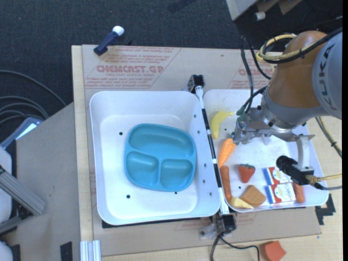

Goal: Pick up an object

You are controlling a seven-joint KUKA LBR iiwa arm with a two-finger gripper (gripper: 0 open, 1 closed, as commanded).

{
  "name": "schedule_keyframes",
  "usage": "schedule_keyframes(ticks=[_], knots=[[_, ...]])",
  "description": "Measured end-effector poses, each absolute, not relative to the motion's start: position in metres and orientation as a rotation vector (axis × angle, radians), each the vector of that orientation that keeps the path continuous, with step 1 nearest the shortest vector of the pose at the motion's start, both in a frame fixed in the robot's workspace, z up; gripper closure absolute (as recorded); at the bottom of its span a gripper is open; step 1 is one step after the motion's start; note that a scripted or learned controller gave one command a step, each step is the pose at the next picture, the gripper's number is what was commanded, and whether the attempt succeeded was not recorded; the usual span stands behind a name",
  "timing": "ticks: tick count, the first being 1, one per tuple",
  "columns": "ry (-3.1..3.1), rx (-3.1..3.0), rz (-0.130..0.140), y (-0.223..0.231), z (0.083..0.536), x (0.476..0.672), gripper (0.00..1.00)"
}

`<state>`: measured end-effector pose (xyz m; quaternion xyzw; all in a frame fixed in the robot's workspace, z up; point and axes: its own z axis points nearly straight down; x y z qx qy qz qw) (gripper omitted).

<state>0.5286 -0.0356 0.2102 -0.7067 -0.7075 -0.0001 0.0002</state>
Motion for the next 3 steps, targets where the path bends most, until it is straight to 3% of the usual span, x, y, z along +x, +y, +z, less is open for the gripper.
schedule_keyframes(ticks=[1, 2, 3], knots=[[-2.223, -2.220, -0.001, -0.013, 0.208, 0.610, 1.00], [-2.223, -2.221, 0.000, -0.014, 0.208, 0.610, 0.00], [-2.222, -2.223, 0.000, -0.056, 0.185, 0.659, 0.00]])
